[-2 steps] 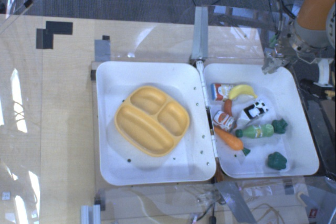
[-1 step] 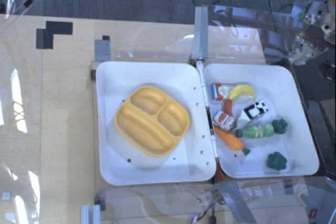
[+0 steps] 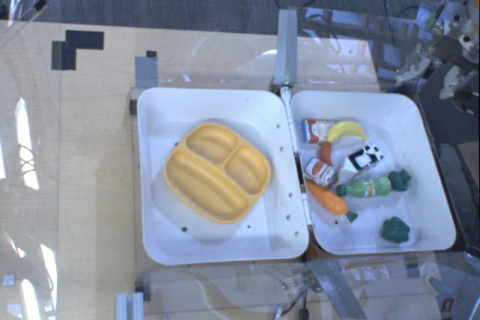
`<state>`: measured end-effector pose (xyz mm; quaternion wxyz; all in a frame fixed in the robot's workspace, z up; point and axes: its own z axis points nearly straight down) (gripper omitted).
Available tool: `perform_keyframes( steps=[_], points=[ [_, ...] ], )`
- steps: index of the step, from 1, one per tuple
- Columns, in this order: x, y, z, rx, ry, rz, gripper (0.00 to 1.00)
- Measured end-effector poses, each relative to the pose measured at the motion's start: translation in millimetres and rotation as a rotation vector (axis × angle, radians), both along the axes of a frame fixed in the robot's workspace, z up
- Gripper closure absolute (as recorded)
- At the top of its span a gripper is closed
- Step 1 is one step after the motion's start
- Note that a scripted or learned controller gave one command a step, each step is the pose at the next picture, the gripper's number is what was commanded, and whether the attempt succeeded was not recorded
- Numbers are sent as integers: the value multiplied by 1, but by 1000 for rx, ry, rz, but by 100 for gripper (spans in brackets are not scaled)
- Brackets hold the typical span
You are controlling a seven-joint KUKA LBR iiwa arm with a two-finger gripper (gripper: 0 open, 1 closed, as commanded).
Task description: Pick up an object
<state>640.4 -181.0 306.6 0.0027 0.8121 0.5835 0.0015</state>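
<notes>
Choosing target: the broccoli [image 3: 395, 229] sits alone in the right bin's [image 3: 431, 161] near corner, well apart from the rest, so I judge it the easiest pick.
Cluster: banana [image 3: 346, 131], carrot [image 3: 327, 198], green bottle [image 3: 367, 188], black-and-white box [image 3: 365, 157] and a small can [image 3: 320, 173] crowd together, several touching, which leaves little room beside any one.
Left bin [image 3: 150, 161]: holds a yellow divided tray [image 3: 217, 171], too broad for me.
Tool: I cannot tell its state; my arm's parts at the upper right edge [image 3: 450, 60] are unclear.
Counter [image 3: 67, 183]: wood-toned, bearing both bins.
</notes>
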Motion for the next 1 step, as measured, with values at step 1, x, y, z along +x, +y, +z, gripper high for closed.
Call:
perform_keyframes(
  steps=[1],
  points=[
    [15,-10,-100,2,5,163,0]
  ],
)
